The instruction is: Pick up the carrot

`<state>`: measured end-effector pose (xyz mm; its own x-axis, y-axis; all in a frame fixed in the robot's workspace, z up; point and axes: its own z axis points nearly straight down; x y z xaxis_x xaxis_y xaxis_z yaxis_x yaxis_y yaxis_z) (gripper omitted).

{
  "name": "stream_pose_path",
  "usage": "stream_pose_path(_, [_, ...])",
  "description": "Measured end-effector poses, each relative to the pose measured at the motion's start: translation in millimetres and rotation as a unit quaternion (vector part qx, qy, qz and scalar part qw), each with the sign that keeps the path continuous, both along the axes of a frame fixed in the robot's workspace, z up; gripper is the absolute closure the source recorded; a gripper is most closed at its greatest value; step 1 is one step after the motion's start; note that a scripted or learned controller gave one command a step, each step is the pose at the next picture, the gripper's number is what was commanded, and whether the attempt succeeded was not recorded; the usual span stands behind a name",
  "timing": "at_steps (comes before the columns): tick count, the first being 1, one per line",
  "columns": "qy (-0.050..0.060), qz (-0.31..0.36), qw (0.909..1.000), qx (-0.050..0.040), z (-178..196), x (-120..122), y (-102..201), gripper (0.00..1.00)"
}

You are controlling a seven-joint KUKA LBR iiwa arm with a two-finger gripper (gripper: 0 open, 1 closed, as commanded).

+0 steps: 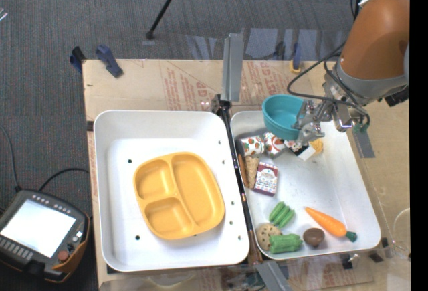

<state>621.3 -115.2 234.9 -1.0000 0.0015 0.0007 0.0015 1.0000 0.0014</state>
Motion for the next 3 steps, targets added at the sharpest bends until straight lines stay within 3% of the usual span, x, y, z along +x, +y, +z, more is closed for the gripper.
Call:
stream_pose_path(1, [0.007, -0.018, 0.9998, 0.001, -101.5, -121.6, 9.1, 0.0])
stream_pose_path(2, [-0.015, -0.02, 0.9997, -0.0045, -131.1, -136.9, -36.5, 0.0])
stream_pose_path(3, [-0.009, -0.005, 0.9999, -0.0021, -142.2, -139.9, -71.2, 0.0])
